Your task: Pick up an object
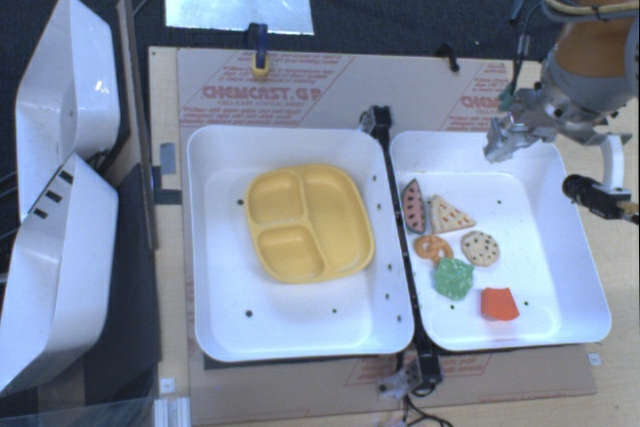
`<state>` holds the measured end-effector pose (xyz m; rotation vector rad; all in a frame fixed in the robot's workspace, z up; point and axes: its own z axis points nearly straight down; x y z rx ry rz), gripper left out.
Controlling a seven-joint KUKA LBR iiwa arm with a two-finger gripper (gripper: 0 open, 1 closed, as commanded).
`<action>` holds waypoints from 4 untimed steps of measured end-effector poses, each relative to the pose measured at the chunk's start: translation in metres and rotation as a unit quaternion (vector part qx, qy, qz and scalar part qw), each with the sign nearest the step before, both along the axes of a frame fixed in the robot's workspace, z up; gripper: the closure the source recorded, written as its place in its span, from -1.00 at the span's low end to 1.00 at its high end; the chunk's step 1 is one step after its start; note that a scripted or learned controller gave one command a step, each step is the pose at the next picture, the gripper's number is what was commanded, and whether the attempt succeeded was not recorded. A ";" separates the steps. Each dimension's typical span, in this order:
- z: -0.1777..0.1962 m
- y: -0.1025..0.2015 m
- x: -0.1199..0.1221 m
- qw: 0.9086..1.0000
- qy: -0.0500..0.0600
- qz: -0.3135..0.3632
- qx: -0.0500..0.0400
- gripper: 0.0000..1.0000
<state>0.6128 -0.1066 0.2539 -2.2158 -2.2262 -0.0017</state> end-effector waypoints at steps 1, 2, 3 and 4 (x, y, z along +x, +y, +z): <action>-0.014 0.053 -0.016 1.000 0.000 0.000 0.000 1.00; -0.022 0.101 -0.042 1.000 0.000 0.000 0.000 1.00; -0.034 0.151 -0.059 1.000 0.000 0.000 0.000 1.00; -0.040 0.207 -0.075 1.000 0.000 0.000 0.000 1.00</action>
